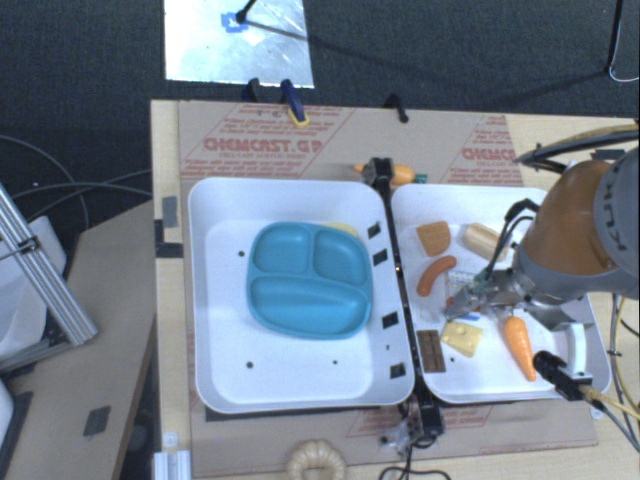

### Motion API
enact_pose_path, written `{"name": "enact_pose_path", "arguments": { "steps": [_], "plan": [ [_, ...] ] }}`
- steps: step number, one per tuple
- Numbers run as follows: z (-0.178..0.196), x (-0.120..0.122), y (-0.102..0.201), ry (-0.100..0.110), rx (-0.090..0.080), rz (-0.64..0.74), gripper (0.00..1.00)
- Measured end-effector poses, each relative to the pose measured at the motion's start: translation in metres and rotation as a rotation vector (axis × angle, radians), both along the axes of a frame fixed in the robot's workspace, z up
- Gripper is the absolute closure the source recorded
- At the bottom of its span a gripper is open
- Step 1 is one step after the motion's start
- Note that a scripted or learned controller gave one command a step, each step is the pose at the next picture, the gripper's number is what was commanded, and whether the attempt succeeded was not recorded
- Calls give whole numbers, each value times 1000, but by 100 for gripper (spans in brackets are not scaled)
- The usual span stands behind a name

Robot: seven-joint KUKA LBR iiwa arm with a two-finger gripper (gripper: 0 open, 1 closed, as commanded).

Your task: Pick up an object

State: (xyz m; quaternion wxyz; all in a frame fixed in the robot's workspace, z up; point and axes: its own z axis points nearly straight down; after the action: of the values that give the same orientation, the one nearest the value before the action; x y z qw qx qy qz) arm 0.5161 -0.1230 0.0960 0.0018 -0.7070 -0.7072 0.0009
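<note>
Leftward, a blue divided plate (307, 278) lay in the left bin (215, 298). Toward the counter's right edge, the right bin (480, 388) held a bread piece (433, 238), a sausage (435, 275), a cheese wedge (462, 338) and a carrot (518, 346). The hand (468, 298) hung low just above the cheese wedge, beside the sausage; its state could not be told.

A blue tray (308, 280) is seen in the white left bin (215, 268), while an orange carrot (517, 345), a reddish sausage (435, 274) and pale yellow cheese (462, 338) are shown in the white right bin (565, 360).
</note>
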Motion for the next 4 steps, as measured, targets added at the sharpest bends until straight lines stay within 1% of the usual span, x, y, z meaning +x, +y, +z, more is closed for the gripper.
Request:
{"name": "enact_pose_path", "arguments": {
  "steps": [1,2,3,4],
  "plan": [
    [-12,0,0,-3,-1,0,0],
    [-1,1,0,-6,-1,0,100],
    [57,-3,8,-9,-2,4,100],
    [117,0,-1,-12,-3,3,100]
  ]
}}
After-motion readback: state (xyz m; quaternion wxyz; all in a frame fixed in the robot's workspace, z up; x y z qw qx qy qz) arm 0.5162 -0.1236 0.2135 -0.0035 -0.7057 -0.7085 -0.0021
